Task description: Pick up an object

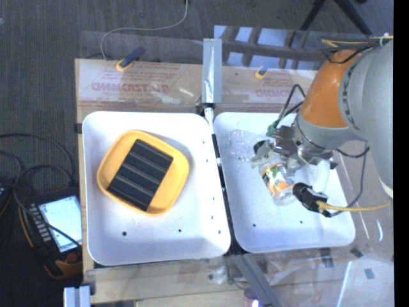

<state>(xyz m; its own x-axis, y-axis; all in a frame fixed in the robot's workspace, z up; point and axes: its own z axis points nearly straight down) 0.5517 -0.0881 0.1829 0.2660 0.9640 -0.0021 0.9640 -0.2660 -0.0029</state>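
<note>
Right bin (255, 232): a small can (277, 183) with an orange, green and white label lies on its side near the middle, long axis running from upper left to lower right. Just up and left of it on the floor sits a crumpled piece of clear plastic (239, 142), near the can but whether they touch cannot be made out. Left bin (128, 242): a yellow dish (144, 171) carrying a black ribbed insert, well apart from the arm (332, 101). The arm reaches in from the right, and the gripper (276, 162) hangs low over the can's upper end; dark gripper parts and cabling overlap the can, so I cannot tell if the gripper is apart or clamped on anything. No object can be confirmed as held. Judgement on handling: the can looks light, stiff and smooth-walled, so it should take a firm pinch without deforming, but it is round and likely to roll or squirt sideways if pinched off-centre. Best hold would be across the curved body at mid-length, pinch line square to the long axis. The plastic would be a poorer target: thin, springy, hard to read. Risk: a glancing contact pushes the can toward the bin wall.
</note>
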